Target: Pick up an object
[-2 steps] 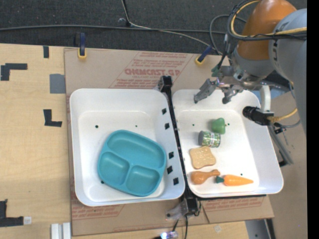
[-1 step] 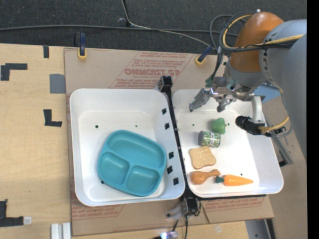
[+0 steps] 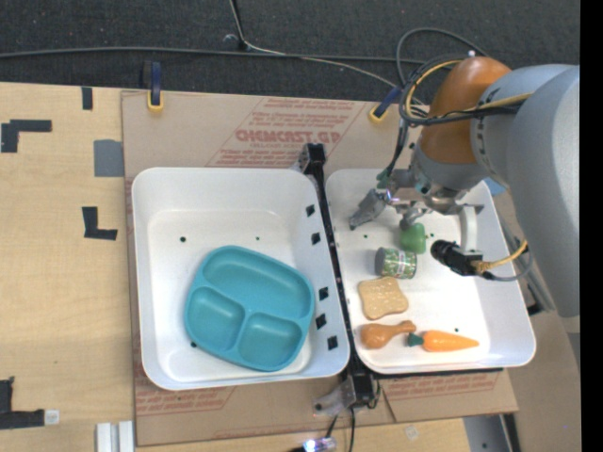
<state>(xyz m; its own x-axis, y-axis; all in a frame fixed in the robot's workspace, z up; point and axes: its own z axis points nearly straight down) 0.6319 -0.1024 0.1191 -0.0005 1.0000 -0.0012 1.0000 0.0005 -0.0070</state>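
Green rounded object (image 3: 412, 236) under gripper (image 3: 400, 207); jaws' state unclear; ridged green can (image 3: 396, 263) below.

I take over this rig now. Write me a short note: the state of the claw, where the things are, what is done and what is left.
Claw: low over the far part of the right bin, by a green object; I cannot tell if it is open or shut, or if it holds anything.
Things in the right bin: a green can on its side, a slice of toast, a chicken drumstick and a carrot, all lying on the bin floor.
Left bin: a teal divided plate.
Done: nothing seen lifted.
Left: grasp one object and lift it.
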